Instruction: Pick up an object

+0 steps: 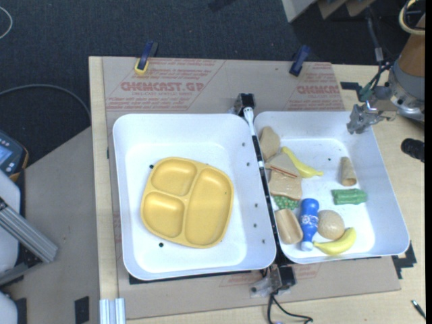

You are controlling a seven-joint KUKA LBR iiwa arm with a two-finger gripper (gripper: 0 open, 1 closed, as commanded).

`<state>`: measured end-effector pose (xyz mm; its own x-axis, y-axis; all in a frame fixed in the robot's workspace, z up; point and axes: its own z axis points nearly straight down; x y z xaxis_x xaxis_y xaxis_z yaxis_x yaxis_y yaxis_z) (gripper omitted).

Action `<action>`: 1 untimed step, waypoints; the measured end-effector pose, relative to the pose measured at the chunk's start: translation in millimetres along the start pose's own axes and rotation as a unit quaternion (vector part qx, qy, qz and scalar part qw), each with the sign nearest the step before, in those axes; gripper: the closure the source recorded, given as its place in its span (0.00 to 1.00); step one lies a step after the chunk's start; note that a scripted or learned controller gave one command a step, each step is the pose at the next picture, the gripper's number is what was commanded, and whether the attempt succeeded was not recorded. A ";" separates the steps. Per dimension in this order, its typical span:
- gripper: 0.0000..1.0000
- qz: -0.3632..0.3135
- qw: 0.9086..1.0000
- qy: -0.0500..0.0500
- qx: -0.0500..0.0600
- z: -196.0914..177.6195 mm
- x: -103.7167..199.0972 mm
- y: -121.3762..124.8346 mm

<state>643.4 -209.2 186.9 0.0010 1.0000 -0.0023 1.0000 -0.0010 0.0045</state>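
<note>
Up by the right bin's [378, 181] far right corner, the gripper [364, 117] is a small piece of bare grey metal, thin prongs and brackets bunched together, its fingertips too small to make out. Behind it, further right of that bin, the arm [412, 79] swells into a rounded grey housing with a pale ring at its base and an orange band above. A thin dark cable runs along the wrist, and a black fitting juts out just below the housing.
</note>
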 end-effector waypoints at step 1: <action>1.00 -0.001 1.000 0.000 0.000 -40.1 -0.5 1.1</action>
<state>644.3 -209.6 227.0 -0.0004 1.0000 -0.0025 1.0000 0.0004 0.0052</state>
